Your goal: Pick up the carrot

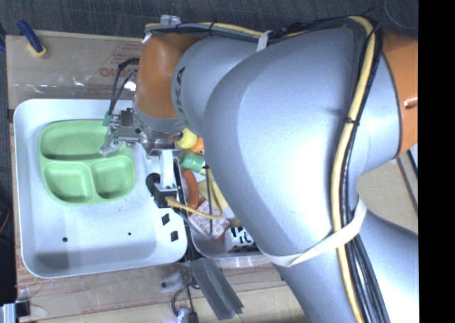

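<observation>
— Where is the carrot (190,185)?
— It lies in the right bin (204,247), at about 4 o'clock from the gripper (114,135). The big grey arm (284,136) hides part of it.
— And the gripper?
— It is over the left bin (85,237), at the 3 o'clock edge of the green tray (71,161). Nobody can tell if its jaws are apart or together.

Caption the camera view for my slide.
Grey arm leaning over the right bin, its hand beside the green divided tray in the left bin.
</observation>
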`<state>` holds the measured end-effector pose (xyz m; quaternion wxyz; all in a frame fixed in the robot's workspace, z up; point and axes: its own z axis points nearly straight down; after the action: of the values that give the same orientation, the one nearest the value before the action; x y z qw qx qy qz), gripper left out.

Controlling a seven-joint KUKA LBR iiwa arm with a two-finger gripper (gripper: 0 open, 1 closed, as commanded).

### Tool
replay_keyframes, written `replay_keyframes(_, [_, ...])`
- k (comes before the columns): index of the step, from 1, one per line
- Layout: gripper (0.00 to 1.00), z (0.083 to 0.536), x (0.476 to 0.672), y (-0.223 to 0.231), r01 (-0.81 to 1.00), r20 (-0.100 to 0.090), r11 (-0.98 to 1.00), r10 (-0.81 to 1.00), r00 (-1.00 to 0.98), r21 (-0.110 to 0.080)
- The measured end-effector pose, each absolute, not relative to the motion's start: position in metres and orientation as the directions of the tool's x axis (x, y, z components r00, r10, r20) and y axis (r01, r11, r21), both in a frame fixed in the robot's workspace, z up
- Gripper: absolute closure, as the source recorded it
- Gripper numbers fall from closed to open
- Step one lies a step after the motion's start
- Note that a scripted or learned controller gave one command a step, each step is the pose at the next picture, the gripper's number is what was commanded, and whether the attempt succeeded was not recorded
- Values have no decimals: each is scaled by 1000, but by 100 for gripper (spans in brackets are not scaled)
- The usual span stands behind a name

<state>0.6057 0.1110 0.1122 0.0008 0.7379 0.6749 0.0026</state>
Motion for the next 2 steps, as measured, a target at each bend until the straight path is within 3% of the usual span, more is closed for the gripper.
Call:
replay_keyframes(1, [0, 92, 657, 149, 998, -3, 60, 998, -60, -1])
replay_keyframes(2, [0, 90, 660, 198, 960, -22, 281, 959, -281, -7])
